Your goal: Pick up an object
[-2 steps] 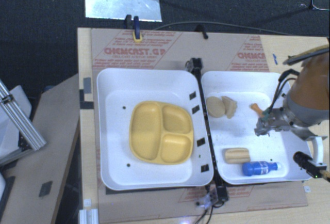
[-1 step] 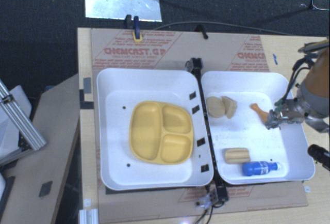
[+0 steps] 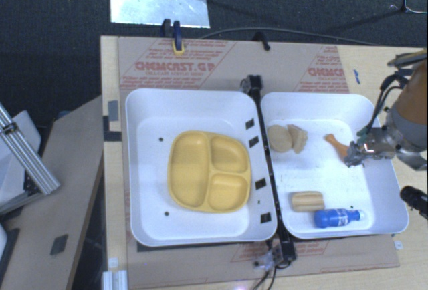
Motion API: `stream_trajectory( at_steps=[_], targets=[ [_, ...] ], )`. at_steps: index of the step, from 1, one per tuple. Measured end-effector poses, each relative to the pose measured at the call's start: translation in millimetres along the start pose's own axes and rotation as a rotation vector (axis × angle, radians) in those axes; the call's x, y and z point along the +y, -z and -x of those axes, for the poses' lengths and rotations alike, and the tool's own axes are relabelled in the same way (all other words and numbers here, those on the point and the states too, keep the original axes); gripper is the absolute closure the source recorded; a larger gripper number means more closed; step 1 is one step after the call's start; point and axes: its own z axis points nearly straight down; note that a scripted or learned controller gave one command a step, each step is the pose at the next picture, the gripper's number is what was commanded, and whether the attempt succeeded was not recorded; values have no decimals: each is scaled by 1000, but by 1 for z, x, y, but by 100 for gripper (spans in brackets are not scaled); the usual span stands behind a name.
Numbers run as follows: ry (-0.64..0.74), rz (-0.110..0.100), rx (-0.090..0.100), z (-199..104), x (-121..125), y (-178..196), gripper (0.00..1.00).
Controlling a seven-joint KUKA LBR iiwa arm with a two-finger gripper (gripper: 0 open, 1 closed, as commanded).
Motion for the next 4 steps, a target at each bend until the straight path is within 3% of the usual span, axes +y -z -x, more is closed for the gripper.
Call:
stream_trajectory(
  at_steps=[4],
  targets=[
    [5,1,2,-189,83,16,100]
  ],
)
